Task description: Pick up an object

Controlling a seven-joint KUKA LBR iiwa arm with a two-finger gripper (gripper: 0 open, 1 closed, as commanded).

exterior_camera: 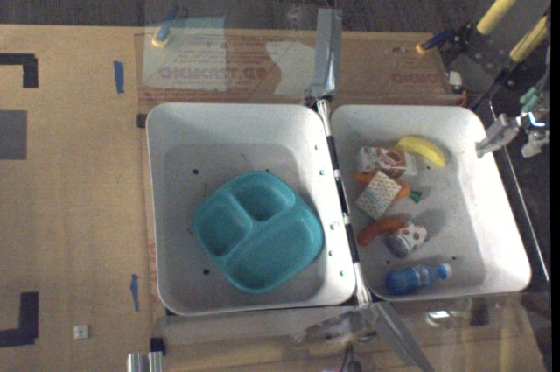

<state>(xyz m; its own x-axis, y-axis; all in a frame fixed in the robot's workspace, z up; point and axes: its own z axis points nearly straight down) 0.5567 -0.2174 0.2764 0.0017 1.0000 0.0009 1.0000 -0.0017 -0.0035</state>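
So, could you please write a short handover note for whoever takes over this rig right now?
End effector: at the right bin's upper right rim, over the edge. Nothing visible in it; finger state unclear.
Right bin holds the candidates: banana top, carton beside it, checkered packet below, orange carrot-like piece, a small grey and red item, blue bottle lying at the bottom.
Left bin: a teal divided plate.
Done: nothing picked so far, as far as things lie now.
Left: descend on one object, grasp and lift it.
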